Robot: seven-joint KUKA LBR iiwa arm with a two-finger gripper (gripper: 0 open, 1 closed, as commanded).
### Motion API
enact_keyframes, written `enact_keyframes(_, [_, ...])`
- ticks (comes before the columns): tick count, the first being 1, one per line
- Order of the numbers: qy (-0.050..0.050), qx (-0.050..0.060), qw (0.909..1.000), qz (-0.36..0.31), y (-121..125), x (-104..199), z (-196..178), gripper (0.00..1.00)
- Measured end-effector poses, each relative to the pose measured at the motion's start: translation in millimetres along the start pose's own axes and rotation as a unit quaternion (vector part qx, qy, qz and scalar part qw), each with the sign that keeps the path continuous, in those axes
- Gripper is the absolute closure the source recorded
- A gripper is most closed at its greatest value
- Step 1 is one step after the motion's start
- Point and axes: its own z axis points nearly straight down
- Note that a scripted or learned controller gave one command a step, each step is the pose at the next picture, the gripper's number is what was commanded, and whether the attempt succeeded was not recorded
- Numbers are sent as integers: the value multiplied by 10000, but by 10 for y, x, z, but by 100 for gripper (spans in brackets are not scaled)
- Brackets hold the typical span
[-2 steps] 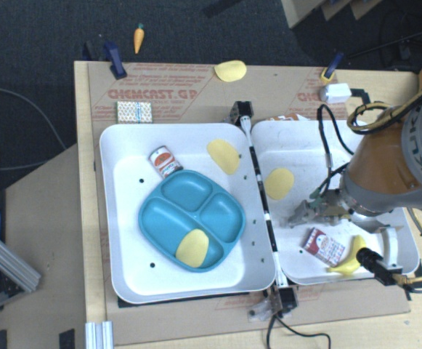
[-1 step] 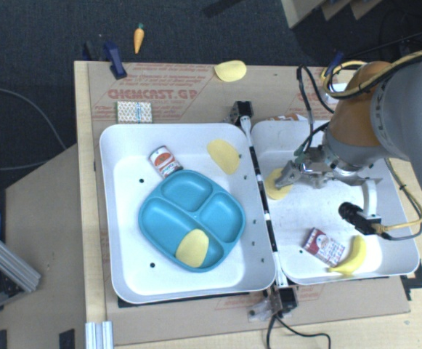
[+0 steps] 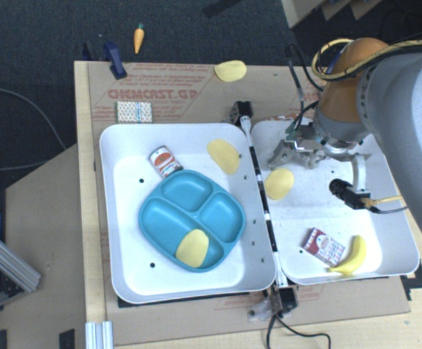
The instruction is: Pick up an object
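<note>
Two bins sit side by side on the bench, the left bin [image 3: 112, 195] and the right bin [image 3: 392, 257] meeting along a middle seam. In the left bin, a divided tray [image 3: 189, 217] lies near the centre with a chip [image 3: 192, 248] in its near compartment. Behind the tray are a small can [image 3: 165, 161] to the left and another chip [image 3: 224, 155] to the right. In the right bin, a third chip [image 3: 279, 183] lies by the seam, and a small packet [image 3: 322, 246] lies near the front with a banana [image 3: 350, 257] just right of it. Behind the bins, on the bench, lie a fourth chip [image 3: 230, 70] and a flat packet [image 3: 134, 111].
</note>
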Motion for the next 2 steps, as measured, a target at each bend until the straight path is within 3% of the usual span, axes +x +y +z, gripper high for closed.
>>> enact_keyframes(1, [3,17,10000,3,-77,-38,1,0])
enact_keyframes(2, [2,14,10000,15,-1097,-702,5,0])
